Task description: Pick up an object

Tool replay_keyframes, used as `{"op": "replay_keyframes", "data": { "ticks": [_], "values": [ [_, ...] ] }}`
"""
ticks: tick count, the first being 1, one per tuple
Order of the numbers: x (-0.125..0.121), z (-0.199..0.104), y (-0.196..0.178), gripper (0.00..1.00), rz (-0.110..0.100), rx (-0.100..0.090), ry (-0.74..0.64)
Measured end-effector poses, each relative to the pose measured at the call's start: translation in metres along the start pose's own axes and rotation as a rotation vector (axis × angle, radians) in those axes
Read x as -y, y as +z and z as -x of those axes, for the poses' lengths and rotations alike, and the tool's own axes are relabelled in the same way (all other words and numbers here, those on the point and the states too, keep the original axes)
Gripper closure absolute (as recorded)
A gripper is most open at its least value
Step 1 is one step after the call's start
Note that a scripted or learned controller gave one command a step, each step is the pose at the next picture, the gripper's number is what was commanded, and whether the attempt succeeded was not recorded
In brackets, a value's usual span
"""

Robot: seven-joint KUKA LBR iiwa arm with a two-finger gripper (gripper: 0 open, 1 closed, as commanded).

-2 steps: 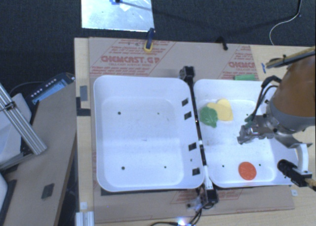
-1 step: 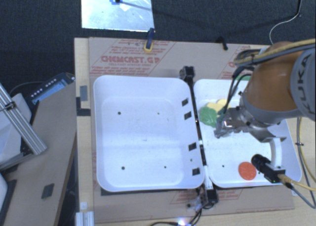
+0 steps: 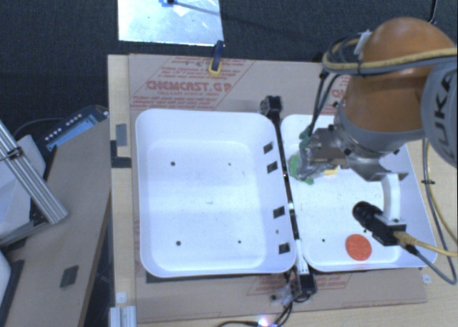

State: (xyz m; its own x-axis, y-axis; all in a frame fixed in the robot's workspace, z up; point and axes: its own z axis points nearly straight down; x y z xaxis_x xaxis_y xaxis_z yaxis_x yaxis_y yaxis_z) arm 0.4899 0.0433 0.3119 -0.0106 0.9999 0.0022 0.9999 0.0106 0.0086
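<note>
My gripper (image 3: pixel 309 167) reaches down into the right bin (image 3: pixel 336 247) near its left wall, under the grey and orange arm. A green object (image 3: pixel 296 173) peeks out beside and below the gripper at the bin's left side, with a bit of yellow (image 3: pixel 330 171) just right of it. An orange round disc (image 3: pixel 359 247) lies flat near the front of the right bin, well apart from the gripper. The wrist body hides the fingertips.
The left bin (image 3: pixel 207 189) sits beside the right one, joined by a black clipped divider (image 3: pixel 280 182). A black cylindrical part with a cable (image 3: pixel 378 222) hangs over the right bin's front right. Cardboard sheet (image 3: pixel 193 82) lies under both bins.
</note>
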Motion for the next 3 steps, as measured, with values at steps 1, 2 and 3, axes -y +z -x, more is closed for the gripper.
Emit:
{"op": "replay_keyframes", "data": {
  "ticks": [1,2,3],
  "values": [
    [-0.016,0.048,-0.064,1.0,0.001,0.003,0.012],
    [-0.01,0.125,-0.192,1.0,0.011,0.007,0.016],
    [0.005,0.088,-0.036,1.0,-0.022,0.0,0.007]
  ]
}}
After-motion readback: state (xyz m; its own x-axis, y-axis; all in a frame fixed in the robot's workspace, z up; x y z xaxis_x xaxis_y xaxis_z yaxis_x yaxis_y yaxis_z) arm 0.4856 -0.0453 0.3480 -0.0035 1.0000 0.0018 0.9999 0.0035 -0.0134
